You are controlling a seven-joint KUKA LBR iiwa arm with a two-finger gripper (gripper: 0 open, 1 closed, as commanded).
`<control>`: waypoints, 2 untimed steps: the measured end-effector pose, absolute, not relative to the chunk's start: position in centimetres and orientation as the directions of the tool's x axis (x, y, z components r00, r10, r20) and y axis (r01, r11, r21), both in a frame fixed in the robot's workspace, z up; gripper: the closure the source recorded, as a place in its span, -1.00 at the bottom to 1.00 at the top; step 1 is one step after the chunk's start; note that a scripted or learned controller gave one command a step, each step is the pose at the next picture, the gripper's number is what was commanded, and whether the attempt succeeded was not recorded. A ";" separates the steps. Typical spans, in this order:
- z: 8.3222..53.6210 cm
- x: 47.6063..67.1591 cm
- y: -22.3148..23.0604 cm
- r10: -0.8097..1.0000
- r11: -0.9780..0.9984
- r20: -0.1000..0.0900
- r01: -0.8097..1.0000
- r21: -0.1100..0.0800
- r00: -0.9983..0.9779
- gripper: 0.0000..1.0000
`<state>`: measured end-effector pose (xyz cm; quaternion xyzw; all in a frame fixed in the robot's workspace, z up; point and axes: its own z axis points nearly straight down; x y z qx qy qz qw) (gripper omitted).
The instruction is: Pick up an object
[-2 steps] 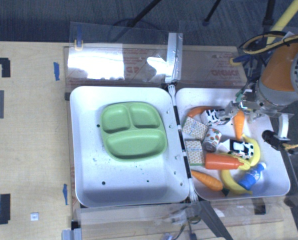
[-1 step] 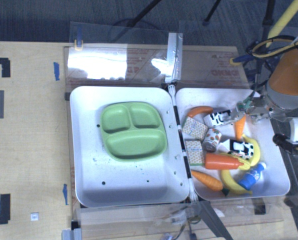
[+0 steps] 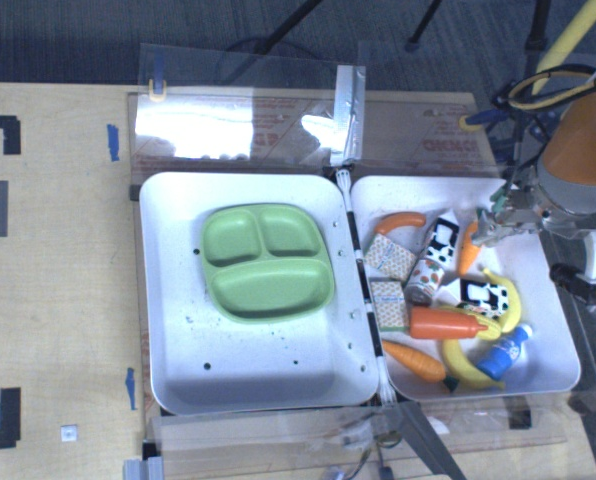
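Plainly the approach is in hand: the metal two-finger gripper hovers over the right shallow white plastic bin — near a small orange carrot-shaped toy. Next, I judge, it must descend squarely onto one piece.

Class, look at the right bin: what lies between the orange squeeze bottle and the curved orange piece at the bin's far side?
In the camera view, between the orange squeeze bottle and the curved orange piece lie patterned cardboard packets and a black-and-white cow-print block.
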<state>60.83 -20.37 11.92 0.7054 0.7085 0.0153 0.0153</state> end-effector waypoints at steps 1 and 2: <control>11.9 60.8 -20.4 1.000 0.004 0.000 0.999 0.043 -0.004 -1.00; 10.6 63.1 -19.4 0.999 -0.053 -0.008 0.999 -0.006 0.053 -1.00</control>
